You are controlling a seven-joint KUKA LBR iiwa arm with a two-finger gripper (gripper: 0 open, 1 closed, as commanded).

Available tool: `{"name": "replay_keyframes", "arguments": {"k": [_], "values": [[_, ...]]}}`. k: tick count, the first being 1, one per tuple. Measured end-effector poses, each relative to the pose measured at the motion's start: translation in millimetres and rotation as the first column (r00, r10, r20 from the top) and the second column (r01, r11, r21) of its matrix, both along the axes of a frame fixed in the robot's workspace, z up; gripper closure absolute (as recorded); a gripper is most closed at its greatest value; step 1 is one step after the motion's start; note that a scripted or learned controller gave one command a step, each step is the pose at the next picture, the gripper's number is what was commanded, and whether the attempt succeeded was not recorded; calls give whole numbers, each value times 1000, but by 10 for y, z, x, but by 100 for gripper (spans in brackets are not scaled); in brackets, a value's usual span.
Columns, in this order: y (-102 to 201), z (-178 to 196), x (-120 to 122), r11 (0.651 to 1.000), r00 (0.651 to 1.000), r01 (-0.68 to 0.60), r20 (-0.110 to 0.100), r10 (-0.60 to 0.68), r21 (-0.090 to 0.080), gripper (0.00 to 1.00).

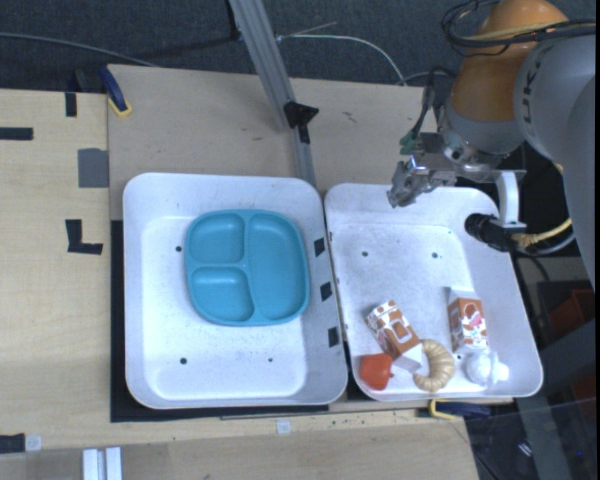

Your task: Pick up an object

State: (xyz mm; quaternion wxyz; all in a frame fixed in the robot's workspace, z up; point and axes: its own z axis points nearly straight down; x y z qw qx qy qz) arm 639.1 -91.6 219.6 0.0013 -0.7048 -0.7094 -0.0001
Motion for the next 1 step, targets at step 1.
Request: {"name": "replay_keyframes", "arguments": {"k": [1], "values": [[568, 60, -74, 1000, 1000, -1, 0, 1, 1, 100]]}}
